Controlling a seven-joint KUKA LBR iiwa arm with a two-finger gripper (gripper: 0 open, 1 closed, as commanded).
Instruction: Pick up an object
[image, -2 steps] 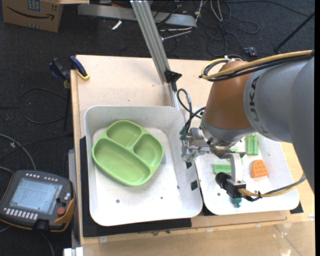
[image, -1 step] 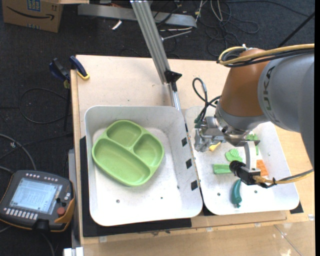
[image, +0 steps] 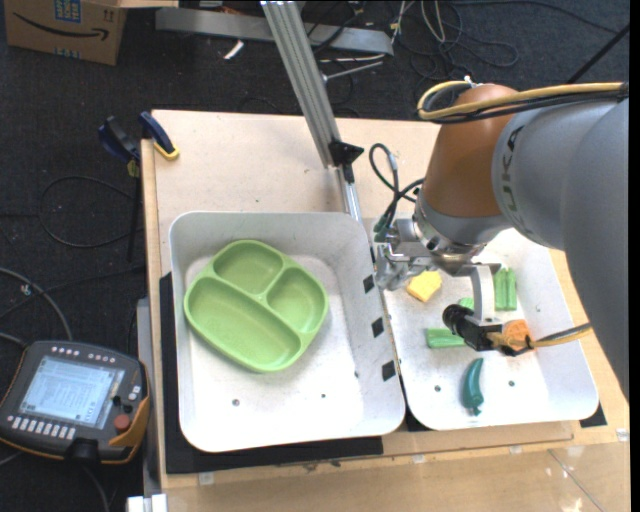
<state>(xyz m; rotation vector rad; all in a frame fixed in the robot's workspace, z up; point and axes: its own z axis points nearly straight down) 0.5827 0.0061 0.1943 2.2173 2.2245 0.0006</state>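
My gripper (image: 398, 262) hangs over the left part of the right bin (image: 560, 390), close to the wall shared by the two bins. A yellow block (image: 424, 288) lies just right of and below it, partly under the wrist. In the same bin lie a flat green piece (image: 441, 338), an upright-looking green piece (image: 507, 288), a small orange piece (image: 516, 331) and a teal curved object (image: 472, 385). Nothing can be seen held by the gripper.
The left bin (image: 200, 410) holds a green divided plate (image: 257, 303). A slanted metal pole (image: 312, 90) rises behind the bins. A teach pendant (image: 70, 395) lies on the floor at the left, and a blue-and-yellow clamp (image: 150, 135) sits on the bench's far left corner.
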